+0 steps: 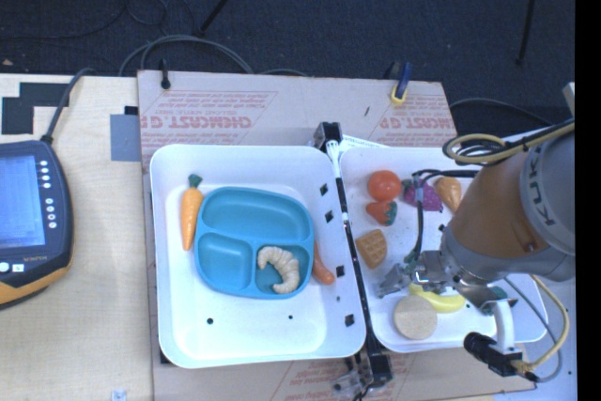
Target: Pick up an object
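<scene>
While the end effector point(410, 278) hangs low in the right bin point(535, 333), beside a yellow banana point(441, 300) and a tan round biscuit point(414, 317), it should centre over one item before closing; I cannot tell its opening, and nothing visibly sits in it. Arm point(512, 211) reaches leftward from the right, wrist bent down
</scene>
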Controlling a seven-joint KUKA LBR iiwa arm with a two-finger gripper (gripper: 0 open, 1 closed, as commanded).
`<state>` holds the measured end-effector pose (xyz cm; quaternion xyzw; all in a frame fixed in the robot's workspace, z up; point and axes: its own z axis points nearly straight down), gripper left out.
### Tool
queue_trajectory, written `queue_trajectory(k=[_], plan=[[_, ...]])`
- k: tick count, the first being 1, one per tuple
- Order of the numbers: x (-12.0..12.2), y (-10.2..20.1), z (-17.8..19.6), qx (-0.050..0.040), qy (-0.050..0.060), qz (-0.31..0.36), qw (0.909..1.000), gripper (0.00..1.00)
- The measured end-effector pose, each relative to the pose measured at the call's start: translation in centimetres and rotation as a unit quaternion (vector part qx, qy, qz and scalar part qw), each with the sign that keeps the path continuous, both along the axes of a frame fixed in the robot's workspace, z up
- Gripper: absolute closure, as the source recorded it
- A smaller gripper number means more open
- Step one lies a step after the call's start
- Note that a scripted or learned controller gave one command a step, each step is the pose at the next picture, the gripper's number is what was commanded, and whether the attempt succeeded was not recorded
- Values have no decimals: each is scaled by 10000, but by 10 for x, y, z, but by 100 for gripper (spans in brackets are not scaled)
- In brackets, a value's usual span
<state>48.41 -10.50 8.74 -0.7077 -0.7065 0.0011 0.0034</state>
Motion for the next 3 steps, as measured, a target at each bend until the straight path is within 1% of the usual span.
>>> queue_trajectory(k=[1, 2, 3], plan=[[2, -3, 11, -12, -13, -31, 10000, 100], [-8, 50, 128, -8, -54, 36, 10000, 100], [-7, 140, 217, 0, -61, 66, 10000, 100]])
